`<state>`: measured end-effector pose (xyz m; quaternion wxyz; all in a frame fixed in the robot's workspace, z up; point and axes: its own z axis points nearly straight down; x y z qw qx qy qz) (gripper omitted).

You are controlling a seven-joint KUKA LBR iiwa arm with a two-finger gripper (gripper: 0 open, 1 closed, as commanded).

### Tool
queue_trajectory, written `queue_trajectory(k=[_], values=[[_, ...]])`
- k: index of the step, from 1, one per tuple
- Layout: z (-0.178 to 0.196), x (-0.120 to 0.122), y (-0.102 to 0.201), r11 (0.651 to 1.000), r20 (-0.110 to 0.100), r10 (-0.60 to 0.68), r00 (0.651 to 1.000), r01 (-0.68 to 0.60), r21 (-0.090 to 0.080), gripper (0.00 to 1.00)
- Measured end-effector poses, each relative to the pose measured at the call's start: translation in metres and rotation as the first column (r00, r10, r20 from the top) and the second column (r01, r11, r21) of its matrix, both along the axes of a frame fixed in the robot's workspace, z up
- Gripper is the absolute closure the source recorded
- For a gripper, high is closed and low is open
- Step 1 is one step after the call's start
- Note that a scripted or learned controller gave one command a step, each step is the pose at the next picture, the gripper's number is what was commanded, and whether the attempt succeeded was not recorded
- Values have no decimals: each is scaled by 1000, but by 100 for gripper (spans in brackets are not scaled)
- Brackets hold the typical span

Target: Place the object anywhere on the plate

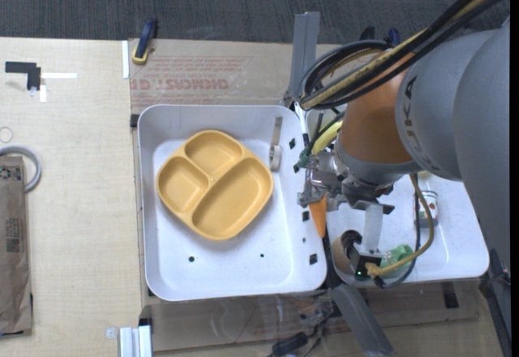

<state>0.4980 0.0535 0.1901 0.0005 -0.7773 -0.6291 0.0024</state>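
Observation:
A yellow plate with three compartments lies in the left white bin, nothing on it. My gripper hangs below the orange-banded wrist, over the left edge of the right white bin, just right of the wall between the two bins. A small orange object pokes out from under the gripper, pointing toward the front. The gripper's body hides its upper end, so whether it is held is unclear.
A small green item lies in the right bin near its front, beside yellow cables. The arm covers most of the right bin. A metal post stands behind the bins, and cardboard lies behind the left bin.

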Motion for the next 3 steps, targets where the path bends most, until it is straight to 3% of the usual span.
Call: queue_trajectory(k=[1, 2, 3], values=[[0, -18, -1, 998, -3, -63, 998, 63, 0, 100], [0, -18, -1, 998, -2, -64, 998, 64, 0, 0], [7, -18, -3, 998, -6, -66, 998, 66, -2, 100]])
